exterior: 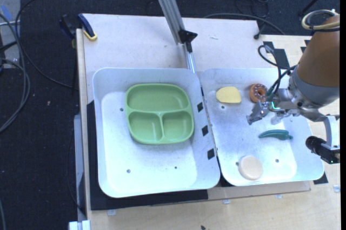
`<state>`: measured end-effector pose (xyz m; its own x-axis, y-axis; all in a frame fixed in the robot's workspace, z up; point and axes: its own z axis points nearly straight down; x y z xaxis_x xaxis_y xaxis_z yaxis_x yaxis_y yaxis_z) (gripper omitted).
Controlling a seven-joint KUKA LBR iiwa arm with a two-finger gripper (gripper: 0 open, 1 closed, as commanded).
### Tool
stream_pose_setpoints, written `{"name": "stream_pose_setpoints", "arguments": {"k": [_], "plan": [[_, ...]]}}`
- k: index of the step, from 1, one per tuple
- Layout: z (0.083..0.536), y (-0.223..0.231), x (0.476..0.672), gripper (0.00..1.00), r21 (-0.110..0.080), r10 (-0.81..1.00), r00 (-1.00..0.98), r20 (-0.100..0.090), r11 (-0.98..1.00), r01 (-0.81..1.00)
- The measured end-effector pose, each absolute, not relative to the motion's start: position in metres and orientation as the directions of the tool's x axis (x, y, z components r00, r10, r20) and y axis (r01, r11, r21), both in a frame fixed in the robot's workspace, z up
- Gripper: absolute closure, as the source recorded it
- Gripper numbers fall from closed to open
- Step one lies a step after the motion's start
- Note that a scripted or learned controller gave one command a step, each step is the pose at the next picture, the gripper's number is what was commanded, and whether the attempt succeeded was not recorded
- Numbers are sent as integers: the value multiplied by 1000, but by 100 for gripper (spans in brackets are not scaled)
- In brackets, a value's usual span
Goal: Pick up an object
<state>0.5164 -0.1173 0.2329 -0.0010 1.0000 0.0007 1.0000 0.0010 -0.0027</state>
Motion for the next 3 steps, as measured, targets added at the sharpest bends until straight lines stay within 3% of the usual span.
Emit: {"name": "stream_pose_setpoints", "arguments": {"k": [1,3], "plan": [[234,-117,517,0,-1,1000,-1,0,1,1000],[112,-111,505,0,-5,1000,1,2,-1,1000]]}}
